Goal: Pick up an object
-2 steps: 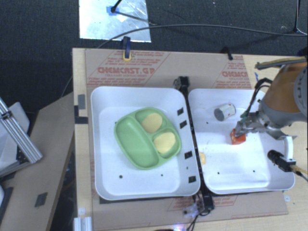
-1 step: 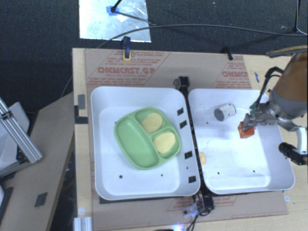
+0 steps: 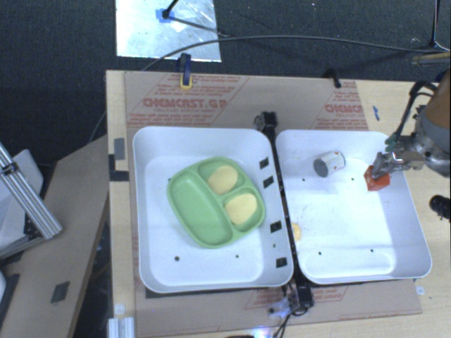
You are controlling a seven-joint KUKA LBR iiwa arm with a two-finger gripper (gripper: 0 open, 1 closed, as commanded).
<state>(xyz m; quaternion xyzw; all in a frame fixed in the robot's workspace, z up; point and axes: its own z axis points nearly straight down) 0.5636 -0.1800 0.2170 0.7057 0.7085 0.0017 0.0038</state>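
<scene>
Orange-red block sat at the right bin's right edge, toward the far corner, directly under the gripper. Seemed pinched at its top between the metal fingers, though too small to be sure of contact. Hung from the grey arm, which entered over the right side of the bench. Could not tell whether the block rested on the bin floor or was raised off it.

Lay on its side near the right bin's far edge, left of the block and apart from it: small grey-and-white cylinder. Showed at the right bin's left edge, about midway along: a small pale yellow piece, partly hidden by the rim.

Held a green divided plate at its centre: the left bin. Carried two yellow rounded pieces in the plate's two smaller compartments on the side nearer the right bin; left the long compartment bare.

Ran between the two bins: a black clipped strip. Lay under both bins: brown printed cardboard.
</scene>
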